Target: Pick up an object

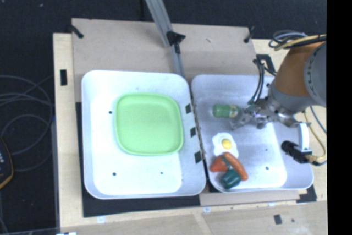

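**op:** Progress check from my remote seat, task is just "pick up an object." The gripper (248, 117) is down inside the right bin (275, 179), near the middle of its far half, right beside the green bottle (225, 111) lying on its side toward that bin's left wall. From this angle I can't tell if the gripper is open or closed, the arm's wrist blocks too much of it.

**reply:** so has it got anything?

**op:** Not that I can see. The bottle sits on the bin floor just left of the gripper, and nothing looks lifted. I'd say the grab itself isn't done, and the lift is all still left.

**reply:** other options in there?

**op:** Yeah, a toy fried egg (225, 145) mid bin, then a small pile at the near left corner: an orange carrot-looking piece (235, 164) and a dark green thing (231, 179). The left bin (99, 135) holds a green plate (148, 124), well apart from the arm.
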`<state>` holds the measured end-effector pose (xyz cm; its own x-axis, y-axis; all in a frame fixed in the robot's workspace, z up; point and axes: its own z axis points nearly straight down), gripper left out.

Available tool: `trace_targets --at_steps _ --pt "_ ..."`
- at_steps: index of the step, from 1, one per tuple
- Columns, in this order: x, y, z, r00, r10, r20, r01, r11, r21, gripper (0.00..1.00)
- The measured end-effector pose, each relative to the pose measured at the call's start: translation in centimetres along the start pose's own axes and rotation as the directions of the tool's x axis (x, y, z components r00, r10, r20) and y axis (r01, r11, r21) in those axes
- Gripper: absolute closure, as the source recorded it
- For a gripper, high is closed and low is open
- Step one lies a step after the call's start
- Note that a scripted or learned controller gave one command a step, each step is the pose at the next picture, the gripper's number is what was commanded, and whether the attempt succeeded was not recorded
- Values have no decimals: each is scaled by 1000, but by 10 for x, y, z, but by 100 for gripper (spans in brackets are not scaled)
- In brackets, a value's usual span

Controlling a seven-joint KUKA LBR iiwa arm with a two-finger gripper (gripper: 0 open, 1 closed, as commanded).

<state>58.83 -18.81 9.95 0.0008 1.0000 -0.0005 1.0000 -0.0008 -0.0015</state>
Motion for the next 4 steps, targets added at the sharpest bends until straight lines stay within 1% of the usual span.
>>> trace_targets --at_steps 1,2,3,4 --pt "0 1 -12 1000 1 0 -1 1000 -4 100" --pt "-8 -4 -70 1000 0 1 0 1000 -7 100" --pt "-9 -3 -123 1000 -1 1 1 1000 -7 100" --pt "32 7 -127 1000 -4 -1 4 1000 -3 100"
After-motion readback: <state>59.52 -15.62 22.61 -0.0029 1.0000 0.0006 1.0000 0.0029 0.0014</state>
